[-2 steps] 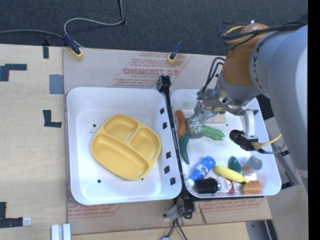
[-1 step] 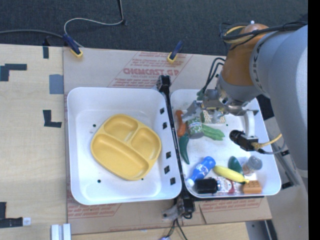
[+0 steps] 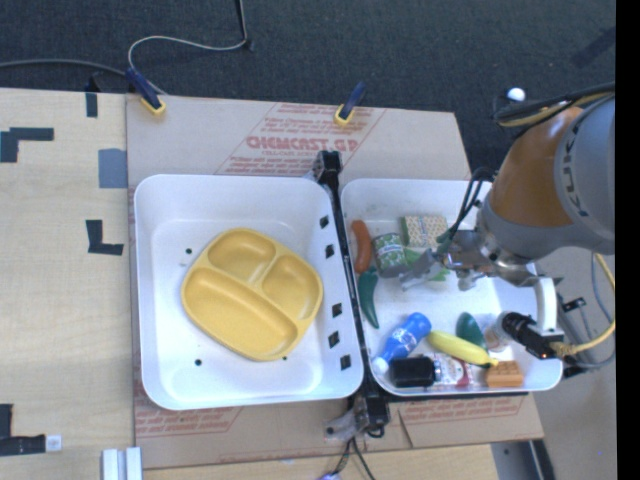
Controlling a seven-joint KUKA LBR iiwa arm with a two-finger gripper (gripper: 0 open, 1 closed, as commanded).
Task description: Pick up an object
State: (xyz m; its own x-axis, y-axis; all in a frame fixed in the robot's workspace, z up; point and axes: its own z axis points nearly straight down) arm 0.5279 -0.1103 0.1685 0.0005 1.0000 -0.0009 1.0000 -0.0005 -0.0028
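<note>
The right bin (image 3: 520, 298) holds several small objects. Along its left side lie an orange carrot-like piece (image 3: 360, 246) and a dark green pepper (image 3: 368, 300). A green can (image 3: 393, 258) lies by a cracker box (image 3: 425, 230) toward the back. Near the front are a blue bottle (image 3: 403, 336), a yellow banana (image 3: 458, 348), a black item (image 3: 412, 372), a dark green piece (image 3: 470, 326) and an orange block (image 3: 507, 374). My gripper (image 3: 441, 271) hangs low over the middle of this bin, just right of the green can and in front of the cracker box.
The left bin (image 3: 160, 298) carries a yellow divided plate (image 3: 252, 293). A black divider clip (image 3: 328, 166) sits between the bins at the back. The grey arm with its orange band (image 3: 535, 183) comes in over the right bin's far right side.
</note>
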